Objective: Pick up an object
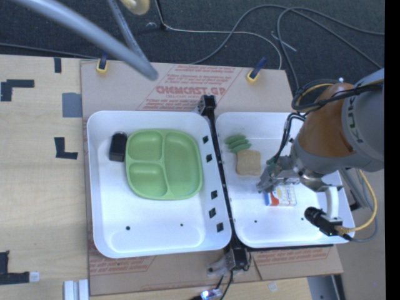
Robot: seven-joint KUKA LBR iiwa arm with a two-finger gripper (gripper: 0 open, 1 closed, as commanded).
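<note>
Packet (282,197), small, flat, white with red and blue print, lies on the floor of the right bin (250,233), toward its right side and directly under the gripper (270,179). It reads as light and thin, probably a crinkly wrapper, so likely to slide or flex under pinch; best bet is a grip across its short width, edges between the pads, pressing down little. Tan block (248,162), sponge-like, sits just left of the gripper, near the packet but apart from it; looks soft, compressible, easy to squeeze from its two long sides. Green ridged piece (237,143) lies just beyond the block, far side of the same bin. Left bin (103,230) carries a green divided tray (164,164) with a small black object (117,147) touching its left edge. Hard to read: the claw's state, cannot tell, since the wrist and cables crowd it and the tips blur into the packet. Part of the packet is covered by the arm (340,130), so its full outline and whether anything touches it are unclear.
</note>
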